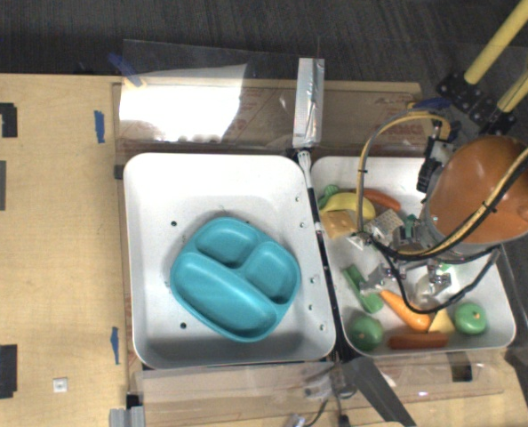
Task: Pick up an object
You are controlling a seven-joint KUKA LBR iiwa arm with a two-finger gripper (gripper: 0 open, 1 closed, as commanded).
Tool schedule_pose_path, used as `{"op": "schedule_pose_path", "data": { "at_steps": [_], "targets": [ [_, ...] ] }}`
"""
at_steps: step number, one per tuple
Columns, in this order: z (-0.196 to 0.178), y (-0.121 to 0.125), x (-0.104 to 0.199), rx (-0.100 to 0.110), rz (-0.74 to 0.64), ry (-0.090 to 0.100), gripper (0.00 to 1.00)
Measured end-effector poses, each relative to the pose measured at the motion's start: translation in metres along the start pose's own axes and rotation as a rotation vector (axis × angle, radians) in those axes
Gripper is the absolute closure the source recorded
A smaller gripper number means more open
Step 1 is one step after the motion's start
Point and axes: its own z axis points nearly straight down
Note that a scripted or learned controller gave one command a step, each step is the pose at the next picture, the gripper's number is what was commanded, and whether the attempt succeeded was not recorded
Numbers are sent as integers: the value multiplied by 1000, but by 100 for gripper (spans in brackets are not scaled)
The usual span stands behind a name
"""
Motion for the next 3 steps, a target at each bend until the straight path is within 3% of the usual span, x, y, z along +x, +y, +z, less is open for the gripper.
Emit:
{"op": "schedule_pose_path", "data": {
  "at_steps": [1, 2, 3],
  "targets": [
    [-1, 34, 15, 3, 12, 0, 0],
    [-22, 34, 44, -17, -252, -1, 0],
    [8, -123, 2, -15, -402, -4, 0]
  ]
}}
